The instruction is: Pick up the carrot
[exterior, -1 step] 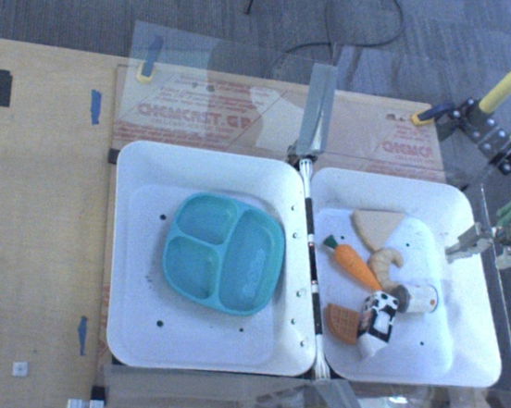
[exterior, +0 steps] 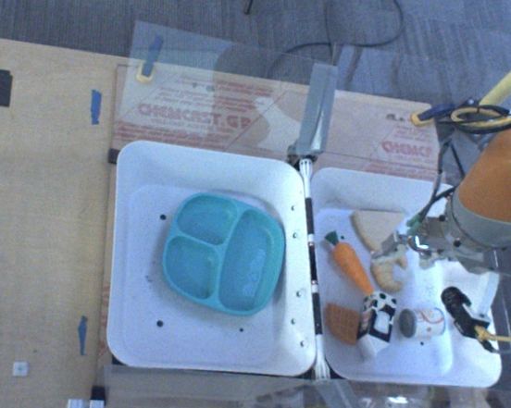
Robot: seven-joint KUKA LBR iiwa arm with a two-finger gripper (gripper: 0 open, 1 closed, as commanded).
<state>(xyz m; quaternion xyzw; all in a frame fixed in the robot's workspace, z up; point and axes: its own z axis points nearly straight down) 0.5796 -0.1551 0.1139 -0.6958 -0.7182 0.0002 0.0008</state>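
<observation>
One carrot (exterior: 351,264) lies slantwise in the right bin (exterior: 467,366), near its left wall, green top toward the upper left. Just right of it hovers the gripper (exterior: 397,249), over a pale bread-like piece (exterior: 378,227); whether its fingers are spread or closed cannot be told. The left bin (exterior: 128,322) holds a teal divided plate (exterior: 224,253).

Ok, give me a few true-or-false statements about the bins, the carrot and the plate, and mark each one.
1. The carrot lies in the right bin. True.
2. The turquoise plate sits in the right bin. False: it is in the left bin.
3. The carrot rests on the plate. False: it lies on the bin floor, apart from the plate.
4. The gripper hangs over the right bin. True.
</observation>
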